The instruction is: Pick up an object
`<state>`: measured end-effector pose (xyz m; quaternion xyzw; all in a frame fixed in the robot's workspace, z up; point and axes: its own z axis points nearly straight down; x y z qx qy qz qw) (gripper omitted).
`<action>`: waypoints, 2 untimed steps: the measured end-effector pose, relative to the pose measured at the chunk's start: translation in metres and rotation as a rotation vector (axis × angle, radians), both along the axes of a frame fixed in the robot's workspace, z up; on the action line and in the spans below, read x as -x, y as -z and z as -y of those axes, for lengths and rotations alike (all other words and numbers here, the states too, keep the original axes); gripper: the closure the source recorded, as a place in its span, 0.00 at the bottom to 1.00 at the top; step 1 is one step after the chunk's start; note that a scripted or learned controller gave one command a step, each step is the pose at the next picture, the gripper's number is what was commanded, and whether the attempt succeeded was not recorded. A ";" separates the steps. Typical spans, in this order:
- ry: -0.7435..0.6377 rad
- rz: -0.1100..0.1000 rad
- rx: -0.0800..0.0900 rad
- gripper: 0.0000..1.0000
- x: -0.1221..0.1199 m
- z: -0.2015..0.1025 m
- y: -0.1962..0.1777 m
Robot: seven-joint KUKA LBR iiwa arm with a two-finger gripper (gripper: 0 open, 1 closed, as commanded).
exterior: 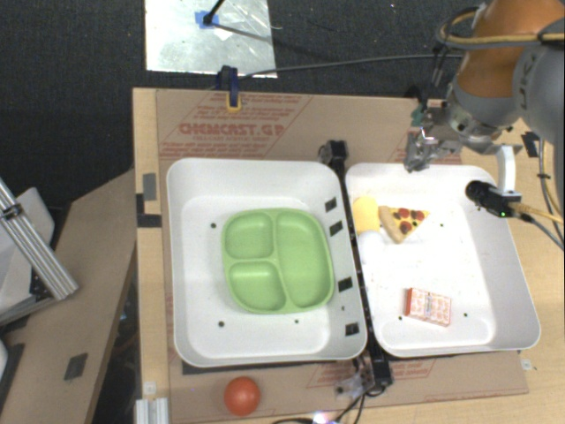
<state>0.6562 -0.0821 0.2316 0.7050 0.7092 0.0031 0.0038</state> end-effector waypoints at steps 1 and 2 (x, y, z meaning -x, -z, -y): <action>0.000 -0.004 -0.001 1.00 -0.001 0.000 -0.030; -0.004 -0.008 -0.003 1.00 0.005 -0.059 -0.027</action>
